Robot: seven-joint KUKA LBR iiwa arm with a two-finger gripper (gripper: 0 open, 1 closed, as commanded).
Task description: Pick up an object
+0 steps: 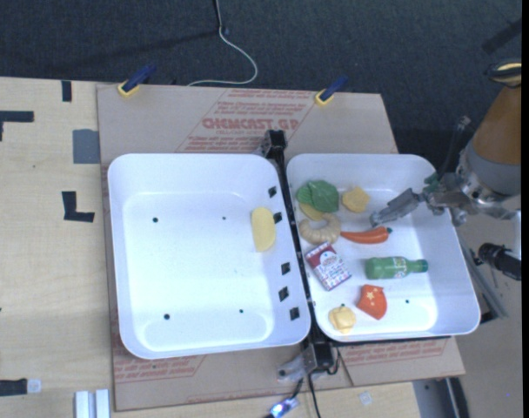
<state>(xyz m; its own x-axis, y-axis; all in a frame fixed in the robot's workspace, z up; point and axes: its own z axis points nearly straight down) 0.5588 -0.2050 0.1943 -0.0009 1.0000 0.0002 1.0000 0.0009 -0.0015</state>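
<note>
- Above the red chili pepper (365, 235) in the right bin (451, 259), the gripper (388, 212) hangs on the grey arm; whether it is open or closed cannot be told.
- Left of the pepper lie a green leafy piece (319, 195) and a tan knobbly piece (320, 229).
- Below the pepper lie a green bottle (395, 268), a red packet (328, 266) and a strawberry (372, 300).
- Well left of the pepper, a yellow piece (263, 228) rests in the left bin (134, 233).

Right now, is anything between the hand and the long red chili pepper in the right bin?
Nothing visible: the hand hangs just above the long red chili pepper; the green plastic bottle lies beyond it.
</note>
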